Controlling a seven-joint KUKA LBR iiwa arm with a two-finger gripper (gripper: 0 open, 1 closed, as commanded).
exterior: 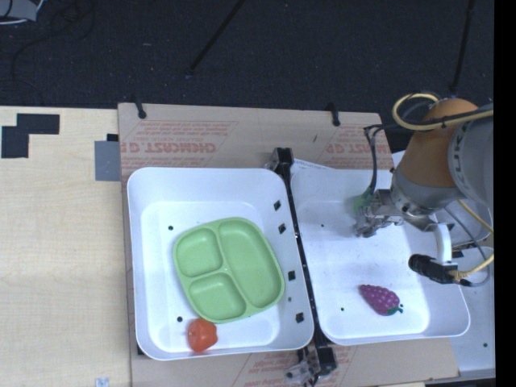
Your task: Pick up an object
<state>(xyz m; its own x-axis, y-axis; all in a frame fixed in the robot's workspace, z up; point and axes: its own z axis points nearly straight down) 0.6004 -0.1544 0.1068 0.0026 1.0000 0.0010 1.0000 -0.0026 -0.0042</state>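
Purple fruit [380, 299] in right bin [339, 329] — long axis left-right, stem end toward right; tool [368, 224] above it, grip state unclear.

Two shallow white bins sit side by side on the worktop [56, 240]. The left bin [149, 216] holds a green divided plate [228, 269] with three compartments, and a small orange-red object [202, 334] lies just beside the plate's near edge. In the right bin [339, 313], a purple, berry-like object [380, 299] rests towards the near side. The arm [443, 156] reaches in from the right, its end effector [369, 222] low over the right bin's far part, well apart from the purple object.
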